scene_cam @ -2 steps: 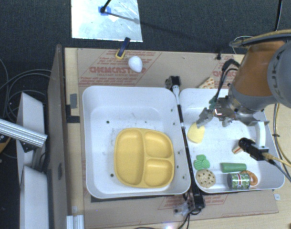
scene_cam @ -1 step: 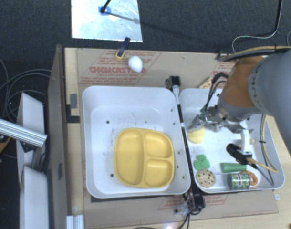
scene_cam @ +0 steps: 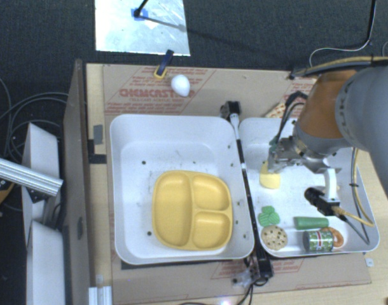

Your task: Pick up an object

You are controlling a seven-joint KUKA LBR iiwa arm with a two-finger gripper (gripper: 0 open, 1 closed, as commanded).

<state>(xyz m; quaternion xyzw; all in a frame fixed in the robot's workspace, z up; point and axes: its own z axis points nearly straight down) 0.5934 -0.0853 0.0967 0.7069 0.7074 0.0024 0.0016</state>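
A: In the right-hand shallow white bin point(scene_cam: 359, 199), close to its left wall, sits a small pale yellow rounded block point(scene_cam: 270, 180). The grey arm with the orange band point(scene_cam: 346, 110) reaches in from the right, and its two-finger gripper point(scene_cam: 275, 159) hangs just above that block.

B: Is the gripper holding it?

A: I would not say so. The fingertips point down at the block's top edge and seem to touch or nearly touch it, but I cannot tell whether they are spread or pressed together; the wrist body hides that part.

B: So which way does the block lie from the tool?

A: Straight below and a shade toward the near side of the bin. That is the relation the next move turns on: the descent is nearly vertical, with little sideways travel needed. The block looks about as wide as it is tall from here, so I see no clear long axis to align to.

B: What else is nearby?

A: Further toward the near wall lie a green ridged toy piece point(scene_cam: 268, 217), a round tan cracker-like disc with dark dots point(scene_cam: 274, 236), a green stick-shaped piece point(scene_cam: 310, 222) and a small can with a green and red label point(scene_cam: 318, 240). All are well apart from the fingertips. The left white bin point(scene_cam: 127, 170) holds a yellow plastic divided tray point(scene_cam: 193, 208)

B: Judgement?

A: The yellow block is the likely target, not yet lifted
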